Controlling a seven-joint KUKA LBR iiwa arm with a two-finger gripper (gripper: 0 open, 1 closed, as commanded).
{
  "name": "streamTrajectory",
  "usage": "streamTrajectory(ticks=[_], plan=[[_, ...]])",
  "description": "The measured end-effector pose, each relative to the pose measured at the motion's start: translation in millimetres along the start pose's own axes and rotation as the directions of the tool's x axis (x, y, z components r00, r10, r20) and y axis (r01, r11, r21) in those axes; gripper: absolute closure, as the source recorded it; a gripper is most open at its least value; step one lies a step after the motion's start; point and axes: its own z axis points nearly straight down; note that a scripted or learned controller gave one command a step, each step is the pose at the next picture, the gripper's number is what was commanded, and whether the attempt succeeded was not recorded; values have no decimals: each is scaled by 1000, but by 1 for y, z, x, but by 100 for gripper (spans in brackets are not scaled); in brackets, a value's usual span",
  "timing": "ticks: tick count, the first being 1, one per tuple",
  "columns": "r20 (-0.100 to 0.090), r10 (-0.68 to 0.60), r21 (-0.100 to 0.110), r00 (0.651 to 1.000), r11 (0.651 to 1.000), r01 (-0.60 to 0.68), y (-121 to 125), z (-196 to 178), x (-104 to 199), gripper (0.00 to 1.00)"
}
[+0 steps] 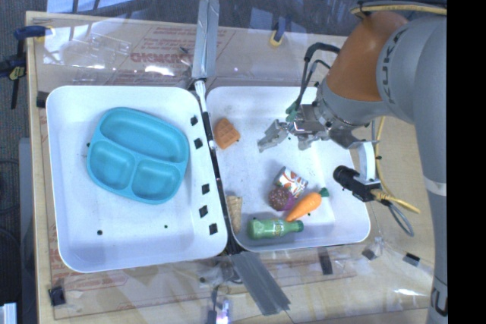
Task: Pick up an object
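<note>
1. Looking into the right bin, I judge the toy carrot the best pick — light, stiff, likely smooth, so I'd grip across its thick middle.
2. It lies near the front, touching a small can and a dark round piece, with a green bottle just beside.
3. A biscuit sits apart, by the divider.
4. The left bin holds a blue tray.
5. My gripper hovers further back over bare floor — fingers spread, holding nothing.

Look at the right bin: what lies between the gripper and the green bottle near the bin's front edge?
In the camera view, between the gripper and the green bottle lie a small patterned cup and a toy carrot, the carrot touching the bottle's upper side.
</note>
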Motion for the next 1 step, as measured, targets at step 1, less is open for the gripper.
streamTrajectory(ticks=[1], plan=[[1, -7, -1, 1000, 1000, 7, -10, 98, -43, 0]])
